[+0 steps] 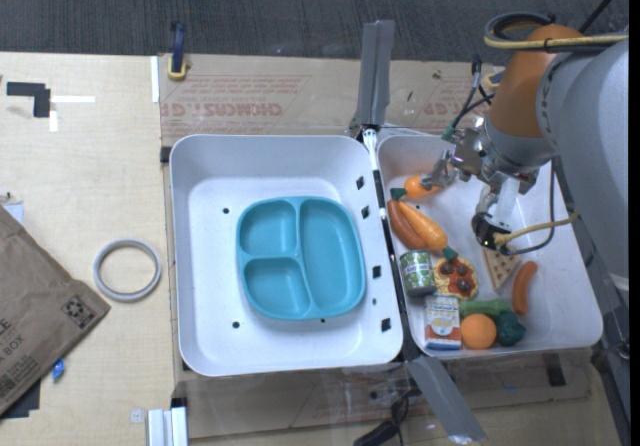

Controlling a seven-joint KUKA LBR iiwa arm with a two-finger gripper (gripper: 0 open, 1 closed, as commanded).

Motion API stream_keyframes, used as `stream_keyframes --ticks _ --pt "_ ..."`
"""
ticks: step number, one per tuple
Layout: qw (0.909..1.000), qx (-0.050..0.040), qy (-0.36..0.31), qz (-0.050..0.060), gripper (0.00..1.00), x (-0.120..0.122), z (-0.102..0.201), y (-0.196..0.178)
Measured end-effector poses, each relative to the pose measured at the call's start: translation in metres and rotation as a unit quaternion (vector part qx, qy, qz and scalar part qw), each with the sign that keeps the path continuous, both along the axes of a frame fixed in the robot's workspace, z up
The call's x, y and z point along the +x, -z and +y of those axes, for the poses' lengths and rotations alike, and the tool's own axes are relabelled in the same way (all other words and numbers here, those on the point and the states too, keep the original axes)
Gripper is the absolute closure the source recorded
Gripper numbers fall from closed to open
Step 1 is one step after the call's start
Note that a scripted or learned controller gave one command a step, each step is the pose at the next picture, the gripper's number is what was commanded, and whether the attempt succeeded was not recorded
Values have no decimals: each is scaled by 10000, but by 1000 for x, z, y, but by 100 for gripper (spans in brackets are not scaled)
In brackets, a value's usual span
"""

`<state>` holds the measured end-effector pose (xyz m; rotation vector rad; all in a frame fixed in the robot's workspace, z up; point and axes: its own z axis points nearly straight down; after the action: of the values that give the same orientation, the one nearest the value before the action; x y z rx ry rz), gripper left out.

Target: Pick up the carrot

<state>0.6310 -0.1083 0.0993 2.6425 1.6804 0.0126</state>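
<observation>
Over in the right-hand white bin (570, 264), the long orange toy carrot (417, 224) is lying untouched near the left wall. Beside it the pincer (478, 196) is hovering, its state impossible for me to tell. Grasping and lifting are remaining.

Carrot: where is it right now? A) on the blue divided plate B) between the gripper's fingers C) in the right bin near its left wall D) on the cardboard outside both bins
C. The carrot lies on the floor of the right bin, close to its left wall, just above the green can.
</observation>
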Motion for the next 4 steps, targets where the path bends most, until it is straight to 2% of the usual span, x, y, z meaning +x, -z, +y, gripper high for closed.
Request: stream_keyframes --ticks 1,2,3,4 --pt "9967 10 -803 83 0 8 60 -90" --pt "9906 11 -1368 94 0 12 12 -36" --pt "9800 3 -1987 81 0 -10 -43 -110" --pt "9919 -19 -1273 4 0 28 -2 -10"
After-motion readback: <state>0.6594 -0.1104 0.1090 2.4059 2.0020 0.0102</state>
